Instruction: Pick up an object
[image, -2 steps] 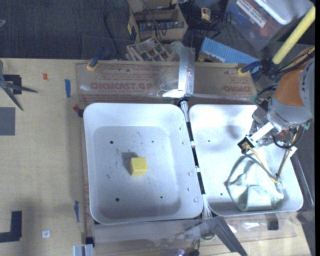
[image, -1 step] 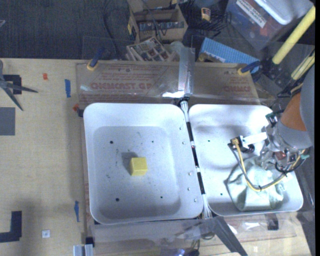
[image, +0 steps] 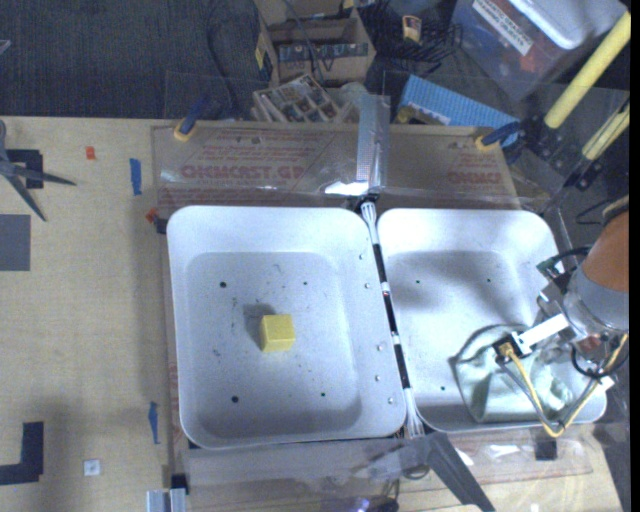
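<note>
A small yellow cube (image: 278, 332) lies near the middle of the left bin (image: 200, 250), alone on the white floor. My gripper (image: 478, 382) hangs low over the front right part of the right bin (image: 450, 240), reaching in from the right edge. It looks faint and blurred against the bin floor. Nothing can be made out in it. The cube is far to its left, across the divider between the two bins.
A metal divider (image: 385, 310) runs between the bins. Clear plastic sheeting (image: 260, 160) lies behind them, and boxes and cables sit beyond that. The wooden bench (image: 70, 330) stretches out to the left.
</note>
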